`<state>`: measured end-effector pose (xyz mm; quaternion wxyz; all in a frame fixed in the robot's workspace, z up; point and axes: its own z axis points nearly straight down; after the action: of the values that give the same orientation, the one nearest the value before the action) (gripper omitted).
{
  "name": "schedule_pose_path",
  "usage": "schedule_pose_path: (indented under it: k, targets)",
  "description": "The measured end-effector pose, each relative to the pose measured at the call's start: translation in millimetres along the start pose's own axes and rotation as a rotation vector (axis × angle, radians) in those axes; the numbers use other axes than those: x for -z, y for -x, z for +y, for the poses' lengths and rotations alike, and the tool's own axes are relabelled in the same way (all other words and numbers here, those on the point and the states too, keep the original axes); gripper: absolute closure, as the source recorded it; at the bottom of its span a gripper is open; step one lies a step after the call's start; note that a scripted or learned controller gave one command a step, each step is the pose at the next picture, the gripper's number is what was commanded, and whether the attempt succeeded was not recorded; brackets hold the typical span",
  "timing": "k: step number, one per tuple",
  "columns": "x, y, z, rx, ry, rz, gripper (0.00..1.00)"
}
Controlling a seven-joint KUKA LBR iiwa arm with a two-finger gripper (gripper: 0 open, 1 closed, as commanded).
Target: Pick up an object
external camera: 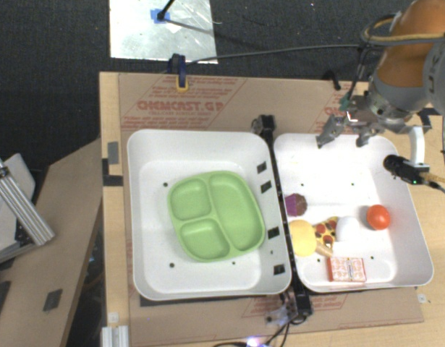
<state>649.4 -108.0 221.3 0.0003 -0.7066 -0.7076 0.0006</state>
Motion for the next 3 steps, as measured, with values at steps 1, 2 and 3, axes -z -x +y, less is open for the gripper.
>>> schedule_pose_path:
  k: [1,2,3]
  targets:
    - [-42,-4,3,0.002,0.001,0.000,0.00]
    - [-84,-8,2,0.002,0.002,0.000,0.00]
    - [-71,-8,3,0.002,0.006,0.000,1.00]
